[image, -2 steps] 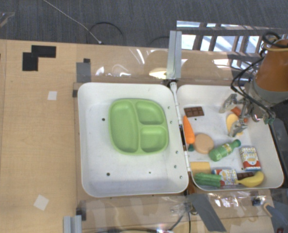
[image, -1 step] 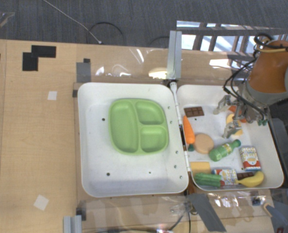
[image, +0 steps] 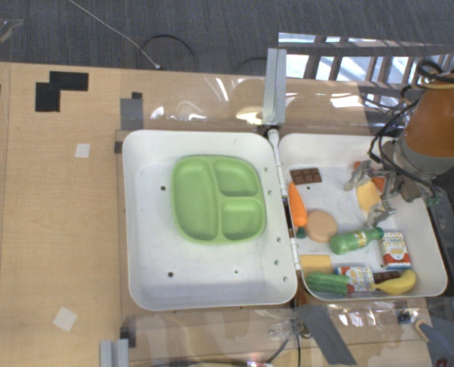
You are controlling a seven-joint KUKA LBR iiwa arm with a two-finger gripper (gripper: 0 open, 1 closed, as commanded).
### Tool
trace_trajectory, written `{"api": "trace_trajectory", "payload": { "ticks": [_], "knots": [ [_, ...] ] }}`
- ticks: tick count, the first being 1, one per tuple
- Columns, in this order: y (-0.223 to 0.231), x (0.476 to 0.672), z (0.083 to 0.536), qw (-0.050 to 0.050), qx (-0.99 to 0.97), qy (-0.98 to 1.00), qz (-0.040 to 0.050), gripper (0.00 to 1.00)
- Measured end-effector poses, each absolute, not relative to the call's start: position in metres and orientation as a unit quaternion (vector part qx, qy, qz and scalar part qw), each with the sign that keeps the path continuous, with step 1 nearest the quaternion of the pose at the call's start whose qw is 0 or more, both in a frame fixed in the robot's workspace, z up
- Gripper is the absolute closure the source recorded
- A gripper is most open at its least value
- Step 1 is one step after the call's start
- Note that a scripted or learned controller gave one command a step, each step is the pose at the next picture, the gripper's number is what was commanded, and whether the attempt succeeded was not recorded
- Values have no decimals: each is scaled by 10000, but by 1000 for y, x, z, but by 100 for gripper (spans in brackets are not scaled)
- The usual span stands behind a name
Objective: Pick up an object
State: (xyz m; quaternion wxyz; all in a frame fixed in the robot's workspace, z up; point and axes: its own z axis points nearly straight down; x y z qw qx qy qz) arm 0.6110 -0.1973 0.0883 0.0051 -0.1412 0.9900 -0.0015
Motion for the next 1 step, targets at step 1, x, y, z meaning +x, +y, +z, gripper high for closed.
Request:
{"api": "trace_trajectory", "payload": {
  "ticks": [1],
  "knots": [
    [-196,617,105,142,-1439,9895,-40,100]
  ]
}}
